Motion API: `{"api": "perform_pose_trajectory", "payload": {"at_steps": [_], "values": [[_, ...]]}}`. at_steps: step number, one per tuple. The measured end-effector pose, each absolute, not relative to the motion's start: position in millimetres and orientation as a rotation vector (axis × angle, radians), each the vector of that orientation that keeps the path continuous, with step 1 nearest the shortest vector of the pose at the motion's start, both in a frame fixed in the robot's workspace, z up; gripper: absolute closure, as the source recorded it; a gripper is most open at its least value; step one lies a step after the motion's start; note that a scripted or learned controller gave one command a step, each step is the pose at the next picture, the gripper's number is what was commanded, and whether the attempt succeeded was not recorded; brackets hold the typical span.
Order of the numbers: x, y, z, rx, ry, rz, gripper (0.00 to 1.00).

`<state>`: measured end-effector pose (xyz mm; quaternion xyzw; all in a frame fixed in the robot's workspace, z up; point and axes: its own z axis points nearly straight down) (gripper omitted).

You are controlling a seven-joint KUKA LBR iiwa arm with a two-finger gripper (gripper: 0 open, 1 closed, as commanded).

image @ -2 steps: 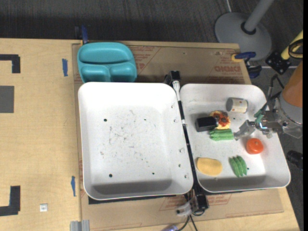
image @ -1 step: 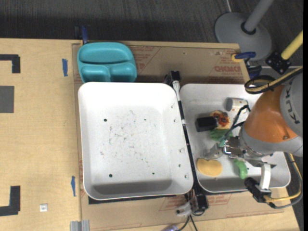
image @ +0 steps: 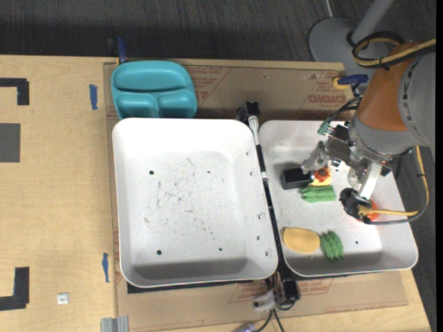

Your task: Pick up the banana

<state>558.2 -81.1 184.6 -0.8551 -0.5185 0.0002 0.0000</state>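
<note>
You are viewing two white bins lying side by side on the table (image: pixel 55 185). The banana (image: pixel 301 240) is showing as a short, stubby, pale yellow piece lying at the lower middle of the right bin (image: pixel 394 244). Just beside it, one green ridged item (image: pixel 332 245) is lying. One second green item (image: pixel 318 195), one black block (image: pixel 295 178) and one small orange-red piece (image: pixel 321 178) are sitting higher up. The hand (image: pixel 344 159) is hovering over the bin's upper right, apart from the banana; you cannot tell how far it is open. One teal tray (image: pixel 153 88) is resting above the left bin (image: pixel 187 199).

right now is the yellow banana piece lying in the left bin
No, the yellow banana piece lies near the front of the right bin, beside a green toy.
</note>
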Motion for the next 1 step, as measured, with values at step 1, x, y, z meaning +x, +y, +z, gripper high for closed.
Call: {"api": "perform_pose_trajectory", "payload": {"at_steps": [1], "values": [[500.3, 14.5, 184.2, -2.658, -1.667, 0.004, 0.00]]}}
